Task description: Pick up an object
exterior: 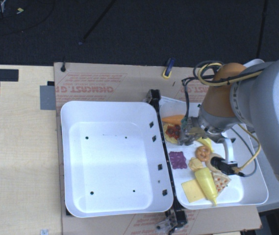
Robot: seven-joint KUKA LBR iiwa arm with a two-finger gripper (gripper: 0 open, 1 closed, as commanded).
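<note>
Hand [186, 137] hovers low over the toy food in my right bin [257, 192], grip unreadable, so next I descend and close.

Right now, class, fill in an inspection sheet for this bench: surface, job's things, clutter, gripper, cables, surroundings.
Surface: cardboard sheet under two white bins, left bin and right bin.
Job's things: in the right bin, yellow bottle, cheese slice, purple piece, doughnut.
Clutter: yellow-blue clip on the cardboard.
Gripper: gripper low over the right bin's far end; finger state unclear.
Cables: yellow and black loops at the wrist.
Surroundings: dark floor.
</note>
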